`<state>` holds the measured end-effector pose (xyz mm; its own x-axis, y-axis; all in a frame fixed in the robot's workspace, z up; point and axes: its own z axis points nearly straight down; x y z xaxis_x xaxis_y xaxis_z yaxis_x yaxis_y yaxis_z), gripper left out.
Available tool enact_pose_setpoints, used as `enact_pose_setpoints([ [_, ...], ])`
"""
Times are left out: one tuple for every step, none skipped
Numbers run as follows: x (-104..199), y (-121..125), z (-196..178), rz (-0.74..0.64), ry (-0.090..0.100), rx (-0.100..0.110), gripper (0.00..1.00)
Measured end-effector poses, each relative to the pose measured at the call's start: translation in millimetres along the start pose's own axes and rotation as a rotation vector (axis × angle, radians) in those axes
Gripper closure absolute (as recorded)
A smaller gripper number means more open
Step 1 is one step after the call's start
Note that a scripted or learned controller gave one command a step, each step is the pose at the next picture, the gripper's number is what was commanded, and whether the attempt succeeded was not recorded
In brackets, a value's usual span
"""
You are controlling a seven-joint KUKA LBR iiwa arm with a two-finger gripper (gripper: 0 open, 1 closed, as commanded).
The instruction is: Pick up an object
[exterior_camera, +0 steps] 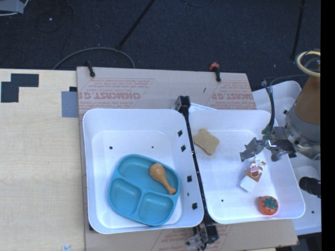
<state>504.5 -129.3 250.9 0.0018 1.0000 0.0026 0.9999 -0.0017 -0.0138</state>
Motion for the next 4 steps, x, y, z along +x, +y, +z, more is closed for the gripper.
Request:
enact_pose_setpoints([
  [-0.1,1.8,-5.1,-0.002,-0.001,-0.01,0.0],
  [2.2,6.1,39.5,-0.002,-0.001,-0.006,0.0],
  [7.7,0.5,101.7,-0.001,0.0,-0.004,0.0],
  [4.9,4.0,133.1,0.0,-0.009,-0.029,0.0],
])
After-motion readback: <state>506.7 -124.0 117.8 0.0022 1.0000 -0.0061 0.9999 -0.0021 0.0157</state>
